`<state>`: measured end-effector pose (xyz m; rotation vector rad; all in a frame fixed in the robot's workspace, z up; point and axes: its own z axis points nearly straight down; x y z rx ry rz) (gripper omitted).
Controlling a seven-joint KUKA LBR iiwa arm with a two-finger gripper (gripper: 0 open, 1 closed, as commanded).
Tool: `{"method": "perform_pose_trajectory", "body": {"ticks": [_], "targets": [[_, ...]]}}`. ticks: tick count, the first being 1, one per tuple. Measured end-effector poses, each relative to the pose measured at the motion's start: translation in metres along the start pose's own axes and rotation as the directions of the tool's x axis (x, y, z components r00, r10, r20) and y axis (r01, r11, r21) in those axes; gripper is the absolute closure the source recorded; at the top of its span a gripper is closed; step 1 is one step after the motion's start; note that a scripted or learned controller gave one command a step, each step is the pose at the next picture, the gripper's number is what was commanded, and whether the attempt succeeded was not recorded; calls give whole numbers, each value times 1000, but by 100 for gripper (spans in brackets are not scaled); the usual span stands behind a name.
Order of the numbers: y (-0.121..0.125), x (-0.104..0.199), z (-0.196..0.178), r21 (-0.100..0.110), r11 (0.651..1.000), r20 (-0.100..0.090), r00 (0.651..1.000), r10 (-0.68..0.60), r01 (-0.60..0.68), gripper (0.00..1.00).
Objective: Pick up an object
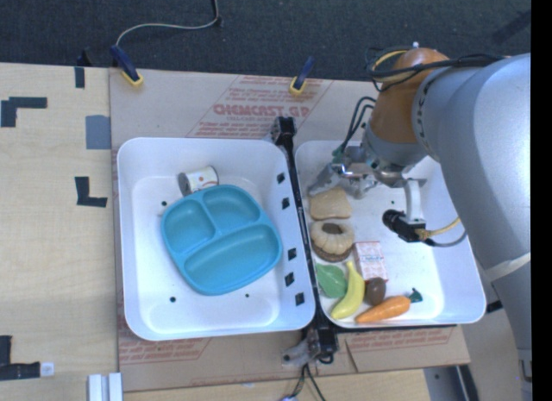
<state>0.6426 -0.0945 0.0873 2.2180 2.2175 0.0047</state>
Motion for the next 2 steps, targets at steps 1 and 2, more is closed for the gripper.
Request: {"method": "perform_pose_trajectory", "body": {"ticks": [1, 2], "targets": [[-20, -1, 0, -2, 1000, 0, 1000, -1, 1, 0], [23, -9, 1, 0, 1000, -2, 1000, -2, 2, 0]]}}
